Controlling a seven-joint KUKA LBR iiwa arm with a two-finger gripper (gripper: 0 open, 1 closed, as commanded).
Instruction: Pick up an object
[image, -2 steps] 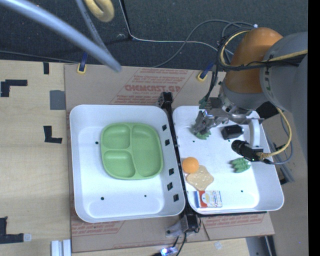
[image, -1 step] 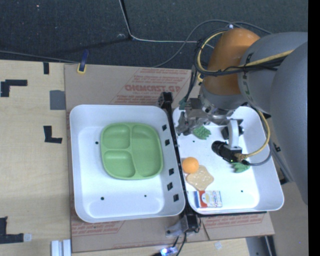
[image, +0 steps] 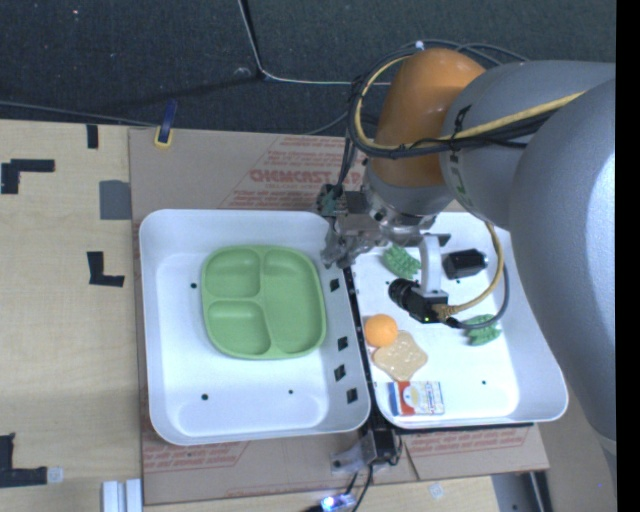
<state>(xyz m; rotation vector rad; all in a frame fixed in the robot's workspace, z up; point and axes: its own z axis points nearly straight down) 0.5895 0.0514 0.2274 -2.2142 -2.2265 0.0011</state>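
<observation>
My gripper (image: 338, 247) hangs over the divider between the two bins, at the top left corner of the right bin (image: 530, 385). An orange ball (image: 380, 330) lies in the right bin below the gripper, touching a tan cracker-like piece (image: 401, 358). A white packet with red and blue print (image: 420, 398) lies at that bin's front. One green leafy piece (image: 402, 262) sits just right of the gripper, partly under the wrist. Another green piece (image: 482, 332) lies further right. Nothing shows between the fingers.
A green divided plate (image: 265, 300) lies in the left bin (image: 165, 300). A small black block (image: 466, 263) sits in the right bin near the back. The big grey arm covers the right bin's far right side.
</observation>
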